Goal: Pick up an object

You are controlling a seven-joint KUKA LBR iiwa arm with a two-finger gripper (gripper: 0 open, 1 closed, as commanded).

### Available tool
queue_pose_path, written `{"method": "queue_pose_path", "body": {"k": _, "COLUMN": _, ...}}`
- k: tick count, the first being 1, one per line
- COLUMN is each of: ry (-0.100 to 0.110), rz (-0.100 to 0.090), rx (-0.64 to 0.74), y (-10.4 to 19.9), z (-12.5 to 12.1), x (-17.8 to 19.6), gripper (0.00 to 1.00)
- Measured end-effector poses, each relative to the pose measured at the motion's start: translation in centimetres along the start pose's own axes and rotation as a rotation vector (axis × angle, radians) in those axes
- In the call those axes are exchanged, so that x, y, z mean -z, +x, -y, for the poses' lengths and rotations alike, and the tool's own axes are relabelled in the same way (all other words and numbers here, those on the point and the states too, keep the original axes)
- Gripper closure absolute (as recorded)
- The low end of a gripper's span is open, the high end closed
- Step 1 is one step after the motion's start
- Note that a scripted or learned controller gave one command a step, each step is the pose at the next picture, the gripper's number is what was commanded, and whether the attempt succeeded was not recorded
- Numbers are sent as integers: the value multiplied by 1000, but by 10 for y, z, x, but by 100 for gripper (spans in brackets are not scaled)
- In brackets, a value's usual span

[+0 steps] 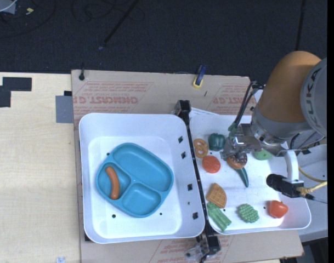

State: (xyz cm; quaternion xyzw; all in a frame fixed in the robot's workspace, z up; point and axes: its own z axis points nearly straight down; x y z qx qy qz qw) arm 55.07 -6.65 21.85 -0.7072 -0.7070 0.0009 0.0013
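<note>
Grasp phase: gripper (pixel 236 153) sits over brown toy (pixel 237 162), just right of tomato (pixel 211 164). Fingers: can't tell. Next: confirm pinch, lift.

1. Cardboard sheet (pixel 134 92) lay under both bins, printed side up.
2. Yellow-and-blue clamp (pixel 199 77) sat on its far edge.
3. Light wooden bench (pixel 29 174) extended to the left.
4. Black cables (pixel 57 4) ran across the dark floor behind.
</note>
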Motion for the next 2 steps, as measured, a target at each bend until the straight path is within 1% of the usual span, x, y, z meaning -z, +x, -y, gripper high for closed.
{"method": "queue_pose_path", "body": {"k": 1, "ry": -1, "rz": 0, "rx": 2, "y": -3, "z": -2, "x": 16, "gripper": 100}}
{"method": "queue_pose_path", "body": {"k": 2, "ry": 0, "rz": 0, "rx": 0, "y": 5, "z": -12, "x": 4, "gripper": 100}}
